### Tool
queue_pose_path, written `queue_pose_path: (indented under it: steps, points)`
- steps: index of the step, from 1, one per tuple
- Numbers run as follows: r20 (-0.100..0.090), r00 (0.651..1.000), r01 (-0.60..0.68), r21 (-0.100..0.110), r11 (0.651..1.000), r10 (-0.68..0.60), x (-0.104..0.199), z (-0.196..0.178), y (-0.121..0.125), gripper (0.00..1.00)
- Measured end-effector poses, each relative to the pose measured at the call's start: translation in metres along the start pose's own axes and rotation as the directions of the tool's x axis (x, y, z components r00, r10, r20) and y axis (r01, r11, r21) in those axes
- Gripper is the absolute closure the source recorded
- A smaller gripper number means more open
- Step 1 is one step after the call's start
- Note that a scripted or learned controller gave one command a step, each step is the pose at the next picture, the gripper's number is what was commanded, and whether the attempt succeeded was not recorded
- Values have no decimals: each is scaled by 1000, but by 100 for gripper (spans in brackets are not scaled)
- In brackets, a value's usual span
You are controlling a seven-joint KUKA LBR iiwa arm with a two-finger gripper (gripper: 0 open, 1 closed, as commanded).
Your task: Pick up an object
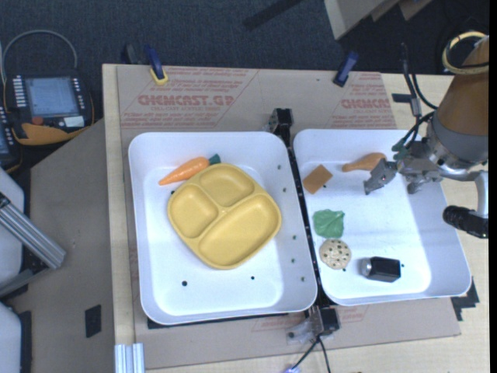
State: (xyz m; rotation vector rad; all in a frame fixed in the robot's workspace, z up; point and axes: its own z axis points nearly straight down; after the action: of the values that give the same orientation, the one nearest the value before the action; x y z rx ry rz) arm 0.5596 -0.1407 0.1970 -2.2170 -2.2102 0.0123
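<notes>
Gripper low over right bin, upper right of frame; 2 fingers spread, nothing between. Nearest candidate: orange drumstick-shaped toy, just up-left of fingertips, long axis roughly left-right, slightly tilted. Probably needs a short shift up-left before closing.

Bench top is a brown printed cardboard sheet, clamped at the far edge by a yellow-tipped clamp on the left and a blue clamp on the right. 2 shallow white bins sit directly on it side by side, touching along the middle: left bin, right bin. Black bracket at the far end of the seam.
</notes>
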Motion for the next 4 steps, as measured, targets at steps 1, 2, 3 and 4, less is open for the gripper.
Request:
queue_pose_path:
  steps: [1, 2, 3, 4]
  points:
    - [2, 1000, 3, -14, 1000, -3, 0, -7, 3, 0]
    - [0, 1000, 3, -5, 1000, -3, 2, 57, 0, 0]
    - [0, 1000, 3, -7, 1000, -3, 3, 110, -1, 0]
    - [2, 1000, 2, -14, 1000, -2, 2, 97, 1, 100]
